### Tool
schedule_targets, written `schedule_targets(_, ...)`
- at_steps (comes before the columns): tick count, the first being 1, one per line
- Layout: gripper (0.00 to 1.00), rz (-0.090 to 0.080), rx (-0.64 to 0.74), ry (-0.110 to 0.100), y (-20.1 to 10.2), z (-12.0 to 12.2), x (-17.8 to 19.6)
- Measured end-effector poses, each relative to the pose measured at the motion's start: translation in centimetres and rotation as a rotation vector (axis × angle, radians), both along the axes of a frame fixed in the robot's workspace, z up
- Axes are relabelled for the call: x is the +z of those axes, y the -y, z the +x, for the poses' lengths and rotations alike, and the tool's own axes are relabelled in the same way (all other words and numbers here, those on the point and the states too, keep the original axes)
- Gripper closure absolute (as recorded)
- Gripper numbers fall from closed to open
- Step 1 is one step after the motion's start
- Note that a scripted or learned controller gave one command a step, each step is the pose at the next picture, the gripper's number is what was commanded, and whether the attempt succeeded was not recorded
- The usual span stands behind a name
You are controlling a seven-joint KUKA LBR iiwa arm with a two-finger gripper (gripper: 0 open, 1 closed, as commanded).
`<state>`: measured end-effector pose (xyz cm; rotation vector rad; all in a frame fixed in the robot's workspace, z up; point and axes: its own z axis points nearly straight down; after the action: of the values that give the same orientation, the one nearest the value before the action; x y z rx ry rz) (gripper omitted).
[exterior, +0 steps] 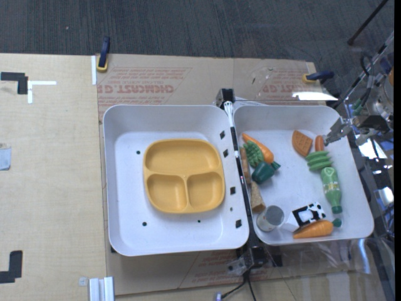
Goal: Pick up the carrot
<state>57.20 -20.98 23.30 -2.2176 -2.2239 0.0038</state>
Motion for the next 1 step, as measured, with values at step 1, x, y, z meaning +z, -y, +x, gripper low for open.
schedule_targets(1,0.0,-0.002,0.002,0.004,-4.8,4.89,-12.89)
